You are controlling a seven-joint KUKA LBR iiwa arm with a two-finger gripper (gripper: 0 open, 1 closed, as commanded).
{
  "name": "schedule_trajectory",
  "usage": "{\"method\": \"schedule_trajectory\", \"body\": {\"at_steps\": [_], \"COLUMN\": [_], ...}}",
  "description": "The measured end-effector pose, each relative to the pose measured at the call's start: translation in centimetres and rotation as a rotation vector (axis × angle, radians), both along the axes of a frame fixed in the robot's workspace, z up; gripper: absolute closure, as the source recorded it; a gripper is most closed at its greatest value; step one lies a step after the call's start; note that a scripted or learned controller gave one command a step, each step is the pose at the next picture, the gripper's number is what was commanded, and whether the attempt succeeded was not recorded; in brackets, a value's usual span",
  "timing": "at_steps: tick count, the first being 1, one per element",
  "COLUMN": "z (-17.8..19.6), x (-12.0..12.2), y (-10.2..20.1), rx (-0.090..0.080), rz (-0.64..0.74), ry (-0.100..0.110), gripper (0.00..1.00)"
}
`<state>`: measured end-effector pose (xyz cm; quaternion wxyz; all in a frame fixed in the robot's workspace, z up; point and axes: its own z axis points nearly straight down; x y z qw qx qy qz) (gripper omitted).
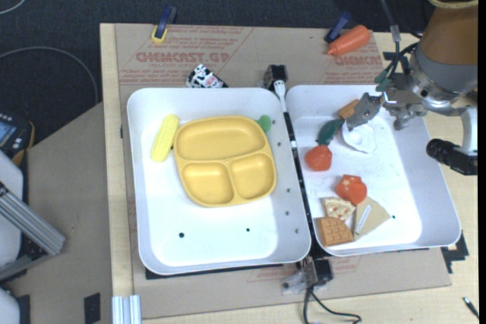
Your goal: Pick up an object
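Cracker (335,229) foremost, tomatoes (319,158) and white cloth (361,137) crowd pincer (363,111), grip unclear

Two bins sit side by side on a bench. The left bin (152,186) holds a divided tray (225,159) at its centre, with a corn cob (164,137) just beside the tray's left edge. The right bin (425,193) holds a tomato (319,158) near its left wall, and a cracker (338,230) at the front
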<state>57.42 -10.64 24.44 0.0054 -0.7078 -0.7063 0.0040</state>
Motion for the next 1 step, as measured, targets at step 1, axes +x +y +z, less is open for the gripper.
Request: {"method": "schedule_trajectory", "body": {"at_steps": [1], "z": [0.69], "x": [0.23], "y": [0.01], "rx": [-0.002], "rz": [0.003], "ry": [-0.013], "gripper": [0.0]}}
